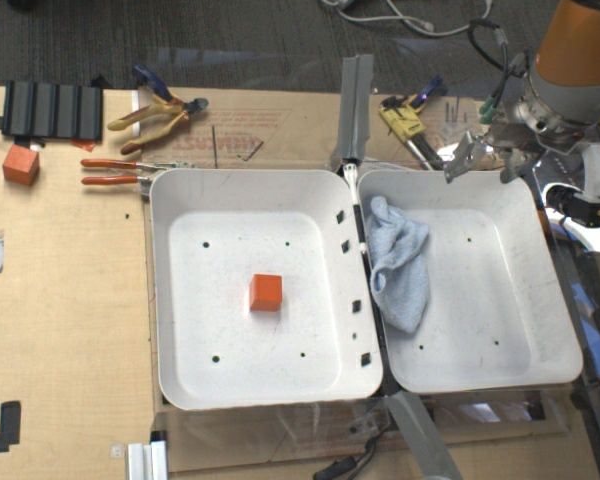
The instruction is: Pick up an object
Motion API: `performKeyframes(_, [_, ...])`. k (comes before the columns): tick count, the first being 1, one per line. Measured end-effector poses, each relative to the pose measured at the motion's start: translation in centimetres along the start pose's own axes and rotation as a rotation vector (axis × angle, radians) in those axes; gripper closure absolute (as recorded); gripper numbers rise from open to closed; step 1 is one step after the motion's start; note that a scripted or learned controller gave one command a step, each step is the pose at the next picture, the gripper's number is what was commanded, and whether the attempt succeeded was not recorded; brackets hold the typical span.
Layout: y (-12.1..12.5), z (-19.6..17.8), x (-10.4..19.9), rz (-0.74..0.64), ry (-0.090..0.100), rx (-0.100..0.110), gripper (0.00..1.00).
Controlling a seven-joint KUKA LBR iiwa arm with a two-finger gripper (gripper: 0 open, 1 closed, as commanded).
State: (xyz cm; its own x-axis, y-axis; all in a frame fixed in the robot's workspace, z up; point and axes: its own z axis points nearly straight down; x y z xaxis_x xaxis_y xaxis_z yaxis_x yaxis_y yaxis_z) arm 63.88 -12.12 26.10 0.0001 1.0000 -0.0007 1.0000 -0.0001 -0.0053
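From the overhead camera I see the arm parked at the upper right, with the jaws hanging over the far rim of the right bin. The fingers look slightly spread and nothing sits between them; they touch no object that I can make out.

Two candidates lie below. An orange block rests near the middle of the left bin, well apart from the jaws. A pale blue cloth is bunched against the left wall of the right bin, nearer to the arm, draped close to the divider between the bins.

My worries from here: if I go for the cloth, the jaws may clip the bin wall or divider, or pinch only a loose fold that slips out on the lift. If I go for the block, a small offset could nudge it aside, since it is small and sits free on the smooth floor.
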Motion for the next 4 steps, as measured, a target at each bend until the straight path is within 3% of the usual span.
performKeyframes(1, [1.9, 9.4, -4.4, -0.059, 0.001, 0.001, 0.0])
performKeyframes(2, [2.1, 17.0, -3.8, -0.367, 0.0, -0.005, 0.0])
performKeyframes(3, [2.2, 16.3, -3.9, -0.363, 0.0, -0.005, 1.0])
performKeyframes(4, [2.1, 4.6, 1.3, -0.237, -0.001, -0.004, 1.0])
